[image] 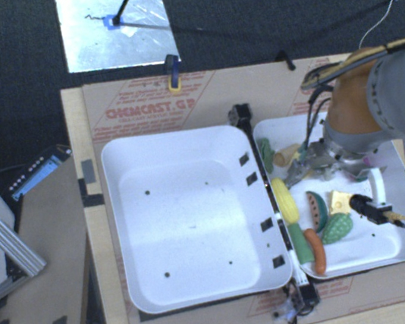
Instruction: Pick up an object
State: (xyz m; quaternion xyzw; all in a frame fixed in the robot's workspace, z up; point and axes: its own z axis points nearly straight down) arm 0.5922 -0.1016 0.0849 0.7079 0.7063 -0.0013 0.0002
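While the arm (377,101) reaches into the right bin (371,248), the gripper (307,167) hangs over the toys; whether it is spread or pressed together cannot be told. A yellow corn cob (284,199) lies just below-left of it, long axis running along the bin's left wall. A watermelon slice (317,208) lies below it, a green toy (336,226) beyond, and a tan piece (287,155) just above-left.
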